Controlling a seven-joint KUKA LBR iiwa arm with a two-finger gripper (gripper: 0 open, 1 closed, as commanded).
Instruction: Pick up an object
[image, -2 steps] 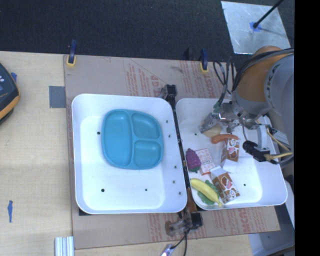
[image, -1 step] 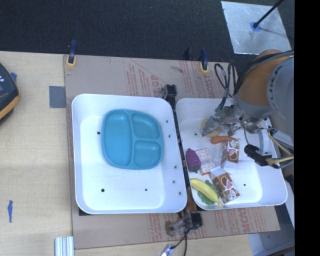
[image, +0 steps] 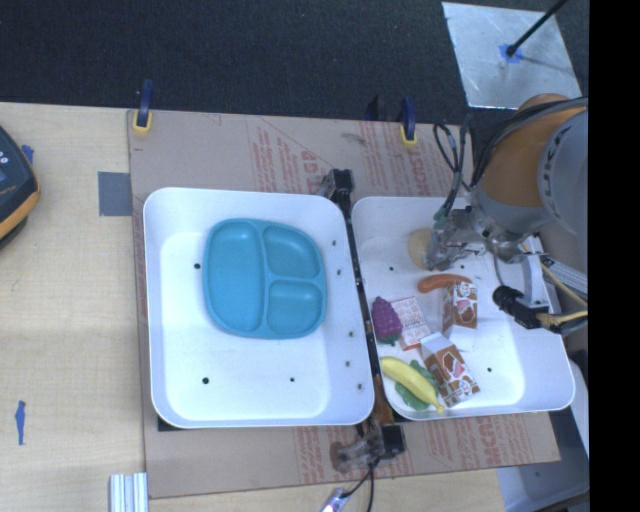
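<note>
The gripper (image: 447, 250) is seen low over the far part of the right bin (image: 540, 385); how far it is parted cannot be told, nor whether anything is held. Just beside it, toward the far-left, a pale round piece (image: 418, 246) is half covered. Immediately on the near side a smooth orange-red sausage (image: 441, 283) is laid, with a brown-and-white packet (image: 461, 305) touching its right end. Slightly nearer and to the left, a small pink-and-white packet (image: 411, 318) and a knobbly purple grape bunch (image: 385, 319) are seen. Nearer still, a second brown-and-white packet (image: 451, 372), a curved yellow banana (image: 410, 381) and a green piece (image: 419, 384) are crowded at the bin's near-left corner. Print on the packets is too small to be read.

Well to the gripper's left, the left bin (image: 180, 390) is occupied by a glossy blue 3-compartment plate (image: 265, 278). Both bins are borne by a brown cardboard sheet (image: 250, 150) faintly marked with red lettering, unreadable, and pinned at the far edge by 2 clamps (image: 143, 112). Beyond it, pale wood bench (image: 60, 350) is seen, then dark carpet (image: 250, 45).
</note>
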